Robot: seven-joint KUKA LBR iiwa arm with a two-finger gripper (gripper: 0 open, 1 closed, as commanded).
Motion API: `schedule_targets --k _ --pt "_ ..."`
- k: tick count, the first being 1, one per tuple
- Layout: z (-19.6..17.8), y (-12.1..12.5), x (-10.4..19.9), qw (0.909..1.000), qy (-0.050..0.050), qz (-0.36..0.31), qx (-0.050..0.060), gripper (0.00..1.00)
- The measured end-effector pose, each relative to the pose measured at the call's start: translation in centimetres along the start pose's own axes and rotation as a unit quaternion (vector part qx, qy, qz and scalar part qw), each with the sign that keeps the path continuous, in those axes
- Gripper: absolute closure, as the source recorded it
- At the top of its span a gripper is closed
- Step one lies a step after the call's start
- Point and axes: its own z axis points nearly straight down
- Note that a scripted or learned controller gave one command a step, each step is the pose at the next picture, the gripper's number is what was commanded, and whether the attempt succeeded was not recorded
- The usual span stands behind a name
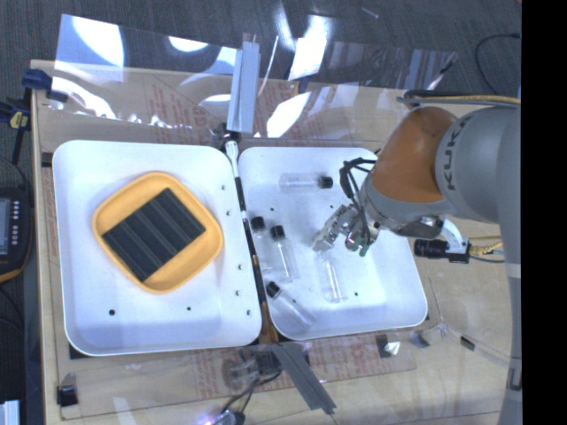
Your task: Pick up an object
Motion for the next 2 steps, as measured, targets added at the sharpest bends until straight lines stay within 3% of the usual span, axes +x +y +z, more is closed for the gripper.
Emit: schedule_targets --k 1,2 --pt "-0.1 8.7 -1.4 0.9985 -0.002 0.055 -0.001 1.0" --pt "-0.2 2.9 1.5 0.9988 0.0 -0.05 0.0 1.0"
